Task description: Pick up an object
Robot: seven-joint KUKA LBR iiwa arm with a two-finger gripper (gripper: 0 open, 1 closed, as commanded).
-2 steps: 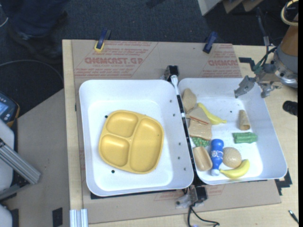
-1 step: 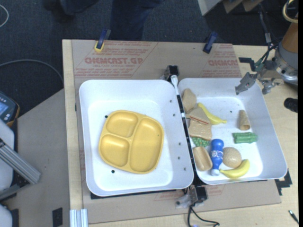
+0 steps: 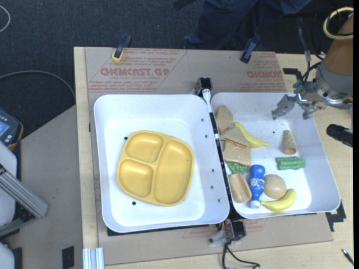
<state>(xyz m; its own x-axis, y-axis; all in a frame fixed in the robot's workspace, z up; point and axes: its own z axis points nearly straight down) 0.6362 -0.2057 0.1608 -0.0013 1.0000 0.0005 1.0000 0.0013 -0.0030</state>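
So we've got the two white bins sitting side by side on the tabletop (image 3: 168, 66). The left bin (image 3: 106, 114) has a yellow divided plate (image 3: 155, 167) lying flat in it, and that's it for that side.

The right bin (image 3: 320, 150) is where all the pickable stuff is, mostly bunched along its left and near parts. From far to near we can make out a tan bread-looking piece (image 3: 224, 117), a small banana (image 3: 251, 136), a sandwich slice (image 3: 233, 145), a pale cracker-like piece (image 3: 236, 156) with something green (image 3: 235, 167) just under it, a hot dog bun (image 3: 239, 187), a blue and white bottle (image 3: 256, 184) lying next to a round tan ball (image 3: 275, 186), and a second banana (image 3: 279, 201) curled along the near edge. Off on their own toward the right are a tan cone (image 3: 288, 142) and a green block (image 3: 290, 162).

The hand (image 3: 294, 107) hangs over the far right part of that bin, its two fingers spread apart with nothing between them, well apart from the pile. The cone is the closest item to it.
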